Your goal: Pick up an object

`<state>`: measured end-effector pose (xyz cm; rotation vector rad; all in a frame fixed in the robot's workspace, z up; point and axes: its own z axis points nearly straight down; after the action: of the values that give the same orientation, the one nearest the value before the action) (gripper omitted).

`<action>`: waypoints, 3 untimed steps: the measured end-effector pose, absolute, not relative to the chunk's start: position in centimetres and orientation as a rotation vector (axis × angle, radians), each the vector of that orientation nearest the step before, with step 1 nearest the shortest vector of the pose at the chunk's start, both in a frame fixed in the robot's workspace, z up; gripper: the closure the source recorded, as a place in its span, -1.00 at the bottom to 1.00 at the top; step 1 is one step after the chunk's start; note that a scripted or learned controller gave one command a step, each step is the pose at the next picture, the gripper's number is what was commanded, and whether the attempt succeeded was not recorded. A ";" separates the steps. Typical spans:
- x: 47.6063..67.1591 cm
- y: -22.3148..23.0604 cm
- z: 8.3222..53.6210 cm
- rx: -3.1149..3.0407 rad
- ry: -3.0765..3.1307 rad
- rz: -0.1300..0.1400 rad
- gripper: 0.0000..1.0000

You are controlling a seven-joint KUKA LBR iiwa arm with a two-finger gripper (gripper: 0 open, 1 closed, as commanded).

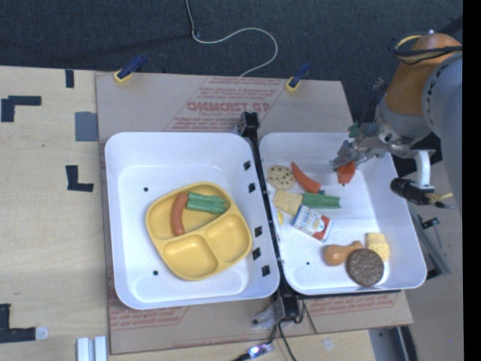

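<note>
The arm point(428, 89) comes in from the right, grey with an orange band above the wrist, and bends down over the far right corner of the right bin point(391, 201). The left bin point(135, 201) sits just beside it, their inner walls touching along the middle.

In the left bin lies a yellow tray point(218, 250) with three compartments. A sausage point(178, 213) and a green piece point(206, 202) rest together in its far compartment, the green piece crossing the sausage's upper end.

The gripper point(349, 162) hangs over the right bin's far side, its fingers drawn close around a small red piece point(346, 174) that shows between and just below the tips. The red piece appears held there above the bin floor, though whether it is lifted clear cannot be told.

The other items lie toward the bin's left and near sides: a carrot point(304, 177) just left of the gripper, a cookie point(280, 176) beside it, a cheese wedge point(287, 201), a green bean point(321, 199), and a small carton point(311, 222). Well apart, near the front right corner, sit a brown patty point(364, 266), an orange pear-shaped piece point(340, 253), and a corn piece point(376, 243).
</note>
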<state>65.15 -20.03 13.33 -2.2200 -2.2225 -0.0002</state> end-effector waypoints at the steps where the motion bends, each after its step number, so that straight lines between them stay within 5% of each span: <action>1: 64.9 -20.5 19.3 -2.222 -2.225 -0.001 1.00; 2: 65.0 -20.4 22.4 -2.219 -2.224 0.000 1.00; 3: 63.2 -14.7 22.9 -2.212 -2.225 0.001 1.00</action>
<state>63.22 -14.65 22.92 -2.2118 -2.2254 0.0011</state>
